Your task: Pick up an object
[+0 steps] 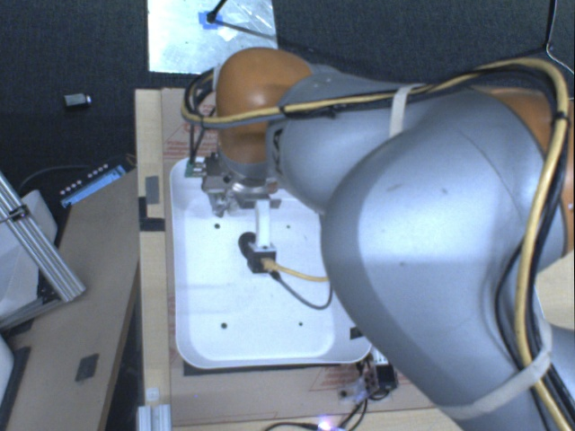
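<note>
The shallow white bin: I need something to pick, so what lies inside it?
The shallow white bin shows bare floor with small dark dots, the two-finger gripper above its far end. The grey arm covers its right side, hiding whatever lies there.

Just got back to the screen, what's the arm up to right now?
The KUKA arm reaches in from the right and covers much of the view. Its gripper hangs low over the far end of the white bin. From this angle I cannot tell whether it has picked anything up.
</note>
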